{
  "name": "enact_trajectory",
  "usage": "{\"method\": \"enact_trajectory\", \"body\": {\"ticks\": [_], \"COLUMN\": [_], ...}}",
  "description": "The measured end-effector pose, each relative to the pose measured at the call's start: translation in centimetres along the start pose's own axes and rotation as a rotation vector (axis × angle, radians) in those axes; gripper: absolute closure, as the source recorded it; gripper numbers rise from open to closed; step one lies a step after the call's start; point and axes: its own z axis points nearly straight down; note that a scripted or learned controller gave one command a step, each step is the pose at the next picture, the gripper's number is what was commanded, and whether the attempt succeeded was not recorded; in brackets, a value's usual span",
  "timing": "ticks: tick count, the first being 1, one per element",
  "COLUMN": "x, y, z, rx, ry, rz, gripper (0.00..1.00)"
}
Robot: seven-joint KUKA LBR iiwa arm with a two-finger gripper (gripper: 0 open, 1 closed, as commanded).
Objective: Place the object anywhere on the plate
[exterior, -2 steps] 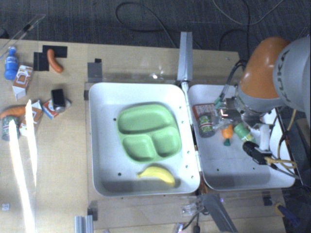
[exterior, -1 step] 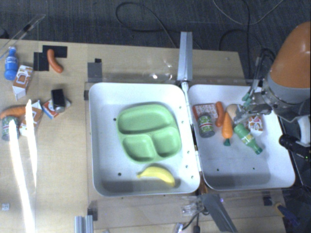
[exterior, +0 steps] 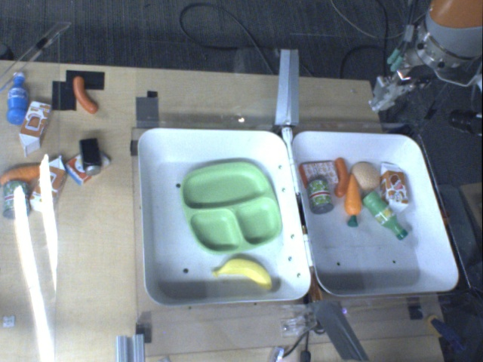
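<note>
Looking down on a pale wooden bench [exterior: 113, 225] with dark carpet [exterior: 151, 6] behind it and black cables looping across the floor. Carrying two shallow white bins with rounded corners, smooth and slightly glossy, touching along a metal rail: left bin [exterior: 151, 164] and right bin [exterior: 430, 270].

Set in the middle of the left bin, flat and a little skewed: the plate [exterior: 226, 187], light green matte plastic, rounded, moulded into one long compartment at the far side and two smaller ones at the near side. Nothing resting in any compartment.

Reaching in at the top right, over the bench beyond the right bin's far corner: grey arm [exterior: 453, 21] with its orange band, ending in the gripper [exterior: 389, 89], well apart from the plate. Too blurred to tell whether released or clenched; carrying nothing that can be made out.

Just beside the plate's near edge, on the bin floor and not on the plate: a yellow banana [exterior: 243, 271], curved and smooth.

Clustered at the far side of the right bin: a green bottle [exterior: 385, 215] lying down, an orange carrot [exterior: 352, 194], a red-labelled can [exterior: 319, 187], a small carton [exterior: 395, 187] and a tan rounded lump [exterior: 366, 176].

Scattered on the bench at far left: a blue bottle [exterior: 16, 96], an orange sausage shape [exterior: 85, 95] and a black block [exterior: 90, 151].
</note>
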Motion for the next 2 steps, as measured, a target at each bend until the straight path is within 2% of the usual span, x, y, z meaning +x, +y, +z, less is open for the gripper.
{"method": "enact_trajectory", "body": {"ticks": [1, 2], "x": [-5.5, 3.5], "y": [-1.5, -4.1], "z": [-10.8, -7.8], "rx": [-0.002, -0.001], "ry": [-0.002, 0.0], "rz": [-0.027, -0.124], "gripper": [1.0, 1.0]}}
